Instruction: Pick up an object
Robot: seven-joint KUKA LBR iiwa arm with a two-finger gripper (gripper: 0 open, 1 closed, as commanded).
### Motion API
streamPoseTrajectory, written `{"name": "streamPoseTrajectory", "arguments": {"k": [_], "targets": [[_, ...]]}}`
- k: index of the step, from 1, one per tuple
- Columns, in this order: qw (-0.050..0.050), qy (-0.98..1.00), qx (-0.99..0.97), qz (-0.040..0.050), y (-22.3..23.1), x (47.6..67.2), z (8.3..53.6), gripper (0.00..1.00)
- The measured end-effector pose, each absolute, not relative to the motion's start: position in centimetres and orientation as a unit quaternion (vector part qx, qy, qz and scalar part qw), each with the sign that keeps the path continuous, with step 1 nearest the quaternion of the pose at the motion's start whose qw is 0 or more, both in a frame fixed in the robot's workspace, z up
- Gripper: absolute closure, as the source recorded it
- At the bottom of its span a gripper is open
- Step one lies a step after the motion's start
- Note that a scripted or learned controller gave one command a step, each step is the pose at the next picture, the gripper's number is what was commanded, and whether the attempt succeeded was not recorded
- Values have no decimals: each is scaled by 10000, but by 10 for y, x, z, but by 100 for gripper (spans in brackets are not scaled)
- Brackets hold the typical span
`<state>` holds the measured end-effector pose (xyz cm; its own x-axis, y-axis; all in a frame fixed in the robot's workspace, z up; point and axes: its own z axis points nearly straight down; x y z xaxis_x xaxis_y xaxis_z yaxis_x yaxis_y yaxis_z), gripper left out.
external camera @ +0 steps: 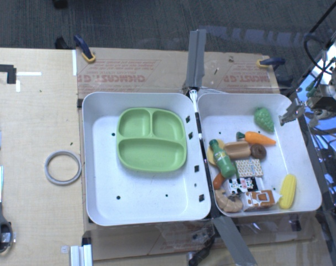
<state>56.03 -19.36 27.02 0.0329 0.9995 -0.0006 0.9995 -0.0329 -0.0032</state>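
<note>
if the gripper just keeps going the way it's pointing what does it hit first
Probably the green leafy toy. The gripper sits at the right bin's far right edge, pointing left and slightly down into it, and that toy lies nearest along that line. Its height above the bin is unclear, so it might pass over.

My end effector (290,113) blurs at the right bin's (301,165) upper right rim, its fingers too small to read. Scissors (0,226) run off the frame's lower left edge. Small cartons (247,184) overlap, print illegible.
</note>
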Motion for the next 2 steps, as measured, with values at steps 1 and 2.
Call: {"name": "streamPoseTrajectory", "arguments": {"k": [1, 2], "targets": [[14, -7188, -6953, 9, -173, 477, 176, 0], [-37, -7373, -6755, -16, -165, 537, 96, 0]]}}
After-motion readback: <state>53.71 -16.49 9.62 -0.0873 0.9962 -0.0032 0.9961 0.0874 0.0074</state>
